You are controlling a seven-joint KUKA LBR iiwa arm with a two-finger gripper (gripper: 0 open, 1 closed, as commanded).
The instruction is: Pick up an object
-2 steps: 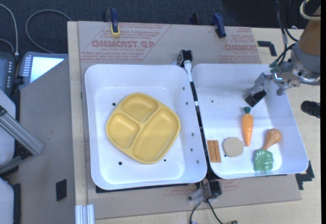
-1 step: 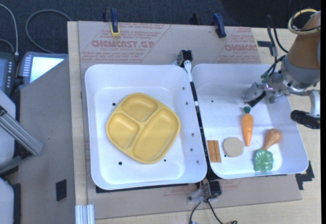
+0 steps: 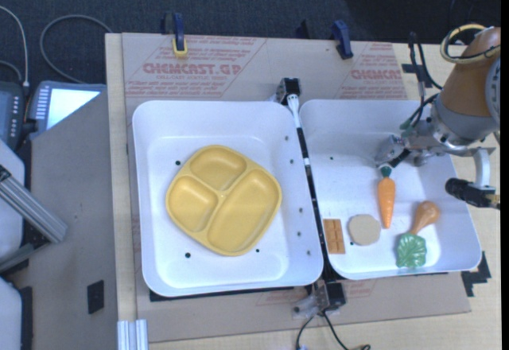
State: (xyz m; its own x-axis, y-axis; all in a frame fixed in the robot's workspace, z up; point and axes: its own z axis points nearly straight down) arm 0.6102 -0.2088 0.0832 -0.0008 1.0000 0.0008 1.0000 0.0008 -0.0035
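Note:
My gripper (image 3: 392,156) hangs low over the right bin (image 3: 342,134), just above the green top of an orange toy carrot (image 3: 386,201) that lies lengthwise in the bin. Right of the carrot lies a tan drumstick-shaped piece (image 3: 424,217). A green leafy piece (image 3: 411,251) sits near the bin's front edge. A round beige cookie (image 3: 365,230) and a small brown cracker (image 3: 335,235) lie at the front left of that bin. I see nothing between the fingers.
The left bin (image 3: 151,181) holds a yellow divided plate (image 3: 224,199). A black divider rail (image 3: 302,157) runs between the bins. Blue clamps (image 3: 178,26) hold the cardboard base at the back. The arm (image 3: 469,94) comes in from the right.

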